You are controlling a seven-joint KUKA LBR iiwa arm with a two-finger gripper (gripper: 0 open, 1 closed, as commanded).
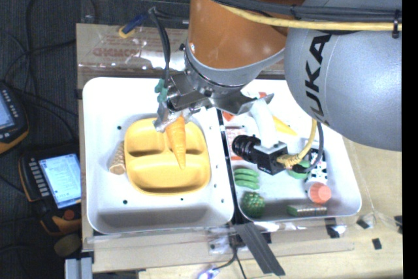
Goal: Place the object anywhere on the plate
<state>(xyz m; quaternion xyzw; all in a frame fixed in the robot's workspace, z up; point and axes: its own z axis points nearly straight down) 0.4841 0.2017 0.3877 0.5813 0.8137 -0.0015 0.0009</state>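
A yellow compartment plate (pixel 145 170) lies in the left white bin (pixel 104 108). An orange carrot (pixel 178 144) stretches over the plate's right side, thick end up, tip pointing toward the near rim. My gripper (pixel 172 118) is right above the plate's far right corner. The carrot's thick end sits between its fingers, which are shut on it. The arm's orange band and grey wrist hide the far part of both bins.
A tan cone-shaped toy (pixel 117 158) leans on the plate's left edge. The right bin (pixel 346 202) holds green toys (pixel 246 177), a dark green one (pixel 254 204), a red-orange piece (pixel 320 193), a white bottle (pixel 264 118) and a black-and-white piece (pixel 318 173).
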